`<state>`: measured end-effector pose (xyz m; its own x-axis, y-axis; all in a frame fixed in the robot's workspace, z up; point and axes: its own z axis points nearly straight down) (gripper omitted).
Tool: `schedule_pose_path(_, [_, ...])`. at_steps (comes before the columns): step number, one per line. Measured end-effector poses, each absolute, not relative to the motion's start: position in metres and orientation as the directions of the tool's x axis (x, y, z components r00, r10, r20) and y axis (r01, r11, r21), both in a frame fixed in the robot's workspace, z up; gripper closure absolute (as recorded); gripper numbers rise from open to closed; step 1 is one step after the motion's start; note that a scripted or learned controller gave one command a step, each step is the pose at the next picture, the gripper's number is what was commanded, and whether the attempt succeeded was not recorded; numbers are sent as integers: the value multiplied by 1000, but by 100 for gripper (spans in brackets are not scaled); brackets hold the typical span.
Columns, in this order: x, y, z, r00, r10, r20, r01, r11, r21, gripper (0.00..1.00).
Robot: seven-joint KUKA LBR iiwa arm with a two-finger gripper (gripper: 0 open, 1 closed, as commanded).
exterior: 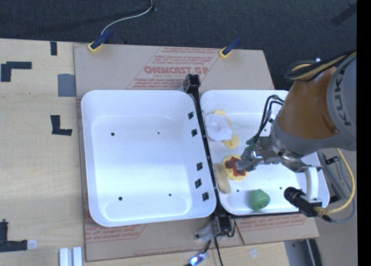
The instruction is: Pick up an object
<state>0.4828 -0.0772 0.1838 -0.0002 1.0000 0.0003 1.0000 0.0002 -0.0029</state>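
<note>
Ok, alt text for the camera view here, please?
The grey and orange arm's gripper reaches into the right white bin, over a small red and yellow object. A green ball and pale white and yellow items lie nearby.

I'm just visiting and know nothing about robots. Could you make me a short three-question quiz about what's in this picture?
1. True or false: the green object lies in the left bin.
2. Which is nearest the gripper? A) green object B) red and yellow object C) blue clamp
3. Fill in: the arm reaches over the ____ bin.

Key:
1. False; it lies in the right bin, near the front edge.
2. B
3. right
</note>
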Motion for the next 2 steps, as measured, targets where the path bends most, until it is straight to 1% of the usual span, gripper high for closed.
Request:
schedule_pose_path(1, [480,-105,100,3,1000,0,1000,-3,-11,100])
schedule_pose_path(2, [515,-96,86,-2,1000,2,1000,2,-3,100])
